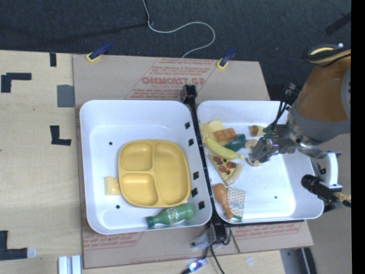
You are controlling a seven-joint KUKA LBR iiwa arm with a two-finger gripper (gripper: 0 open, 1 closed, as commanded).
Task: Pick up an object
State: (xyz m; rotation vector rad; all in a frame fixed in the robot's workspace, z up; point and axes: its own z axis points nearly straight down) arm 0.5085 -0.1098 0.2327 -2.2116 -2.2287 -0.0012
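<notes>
From where I stand, the arm (325, 104) is a thick, rounded limb, its broad orange band taking up most of what I can see, glossy with a pale highlight along the top. Below the band the casing turns grey, with a lighter grey ring at the wrist. A thin black cable (280, 112) loops off its left side. The small dark two-finger gripper (258, 154) looks like blackish metal with bits of wiring. A white bracket with a black knob (322, 182) hangs beneath.
</notes>
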